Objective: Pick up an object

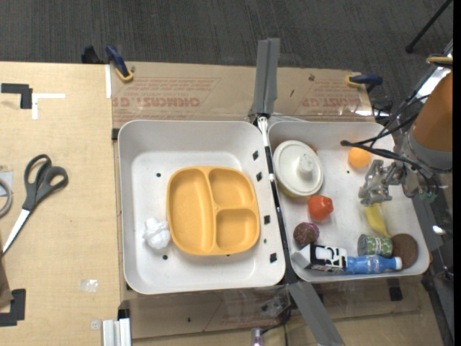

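Camera view: the gripper (376,184) hangs over the right bin (338,130), its finger state impossible to tell, just above a yellow banana-like object (377,220) near the bin's right edge. Recommended: descend straight and centred, avoiding the neighbouring green can (375,246).

The right bin (425,262) holds a white lidded bowl (299,167), an orange ball (358,157), a red tomato (320,207) and a yellow banana (376,220). A blue bottle (364,265) lies flat along its front wall.
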Motion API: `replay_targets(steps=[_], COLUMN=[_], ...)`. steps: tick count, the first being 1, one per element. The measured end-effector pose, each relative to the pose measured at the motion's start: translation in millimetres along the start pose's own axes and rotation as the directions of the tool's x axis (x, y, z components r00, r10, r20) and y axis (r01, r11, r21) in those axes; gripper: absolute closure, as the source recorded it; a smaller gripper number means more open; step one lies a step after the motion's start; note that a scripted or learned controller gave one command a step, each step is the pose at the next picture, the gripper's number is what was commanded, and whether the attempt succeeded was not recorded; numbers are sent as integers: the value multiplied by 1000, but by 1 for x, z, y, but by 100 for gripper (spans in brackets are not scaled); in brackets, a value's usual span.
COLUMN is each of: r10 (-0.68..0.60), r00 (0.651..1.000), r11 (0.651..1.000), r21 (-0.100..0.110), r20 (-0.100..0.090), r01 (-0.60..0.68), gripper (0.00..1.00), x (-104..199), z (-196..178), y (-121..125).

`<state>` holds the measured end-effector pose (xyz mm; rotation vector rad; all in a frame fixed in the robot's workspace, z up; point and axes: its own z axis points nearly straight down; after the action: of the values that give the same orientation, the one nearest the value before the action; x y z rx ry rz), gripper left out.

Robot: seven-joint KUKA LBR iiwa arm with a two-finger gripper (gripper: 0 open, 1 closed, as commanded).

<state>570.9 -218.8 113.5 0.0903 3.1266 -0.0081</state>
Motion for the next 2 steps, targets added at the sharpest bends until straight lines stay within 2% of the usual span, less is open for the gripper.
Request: replay_targets(steps=[1,2], r10=[0,17], r00=[1000,1000], r11=[1000,1000], r21=[0,-3], r20=[0,-11], r01=[0,-18], gripper=[0,0], x=[0,6], z=[0,21], y=[0,-2])
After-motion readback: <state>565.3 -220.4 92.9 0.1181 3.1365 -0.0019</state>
